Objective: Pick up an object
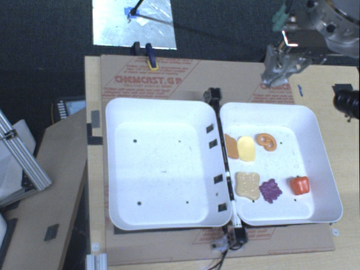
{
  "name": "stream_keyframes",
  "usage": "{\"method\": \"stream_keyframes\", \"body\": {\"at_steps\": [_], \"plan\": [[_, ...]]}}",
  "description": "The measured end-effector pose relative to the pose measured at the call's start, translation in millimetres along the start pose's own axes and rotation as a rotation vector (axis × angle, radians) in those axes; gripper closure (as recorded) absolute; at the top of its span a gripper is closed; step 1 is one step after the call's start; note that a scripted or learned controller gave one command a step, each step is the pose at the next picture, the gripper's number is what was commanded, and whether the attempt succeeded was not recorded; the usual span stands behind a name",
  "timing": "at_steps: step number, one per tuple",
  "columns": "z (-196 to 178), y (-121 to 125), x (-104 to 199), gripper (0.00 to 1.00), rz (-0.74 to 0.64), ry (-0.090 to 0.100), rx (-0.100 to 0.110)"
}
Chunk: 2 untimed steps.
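Foil sheet (134, 14) (crinkled), blue clamp (151, 55).

Right bin (315, 128) contents: orange slab (230, 146) touching yellow block (246, 149); pretzel (266, 141); tan toast slice (247, 185) beside purple grapes (270, 190); red-orange item, possibly a pepper (300, 185), lying apart.

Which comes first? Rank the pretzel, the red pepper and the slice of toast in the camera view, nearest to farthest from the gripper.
Measured from the gripper, above the right bin's far edge:
1. Pretzel, at the bin's far side.
2. Red pepper, near the bin's right wall, toward the front.
3. Slice of toast, front left, by the divider; close to the pepper's range, so this order is tentative.
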<state>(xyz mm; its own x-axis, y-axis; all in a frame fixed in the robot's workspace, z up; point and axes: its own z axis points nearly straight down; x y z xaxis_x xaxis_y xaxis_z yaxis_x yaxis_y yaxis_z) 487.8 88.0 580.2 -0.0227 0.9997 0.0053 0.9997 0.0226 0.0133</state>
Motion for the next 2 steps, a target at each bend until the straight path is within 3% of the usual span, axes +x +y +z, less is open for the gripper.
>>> {"method": "stream_keyframes", "body": {"at_steps": [2], "plan": [[-22.3, 0.8, 0.4, 1.00, -0.008, 0.002, -0.005]]}}
